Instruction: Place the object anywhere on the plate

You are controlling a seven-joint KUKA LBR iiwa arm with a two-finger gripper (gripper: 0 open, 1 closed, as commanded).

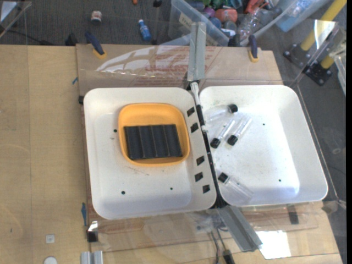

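An orange plate (151, 110) lies in the left bin (110, 194), a little above its middle. A black ridged rectangular object (153, 141) rests flat on the plate and covers most of its floor. In the right bin (278, 153) lie several clear tubes with black caps: one near the top left (225, 112), two side by side (230, 132) and one lower by the divider (233, 185).
A row of small black tabs (199, 159) runs along the wall between the bins. A grey metal bar (196, 51) stands behind that wall. A clear tub of toys (231, 4) sits on the floor beyond the bench.
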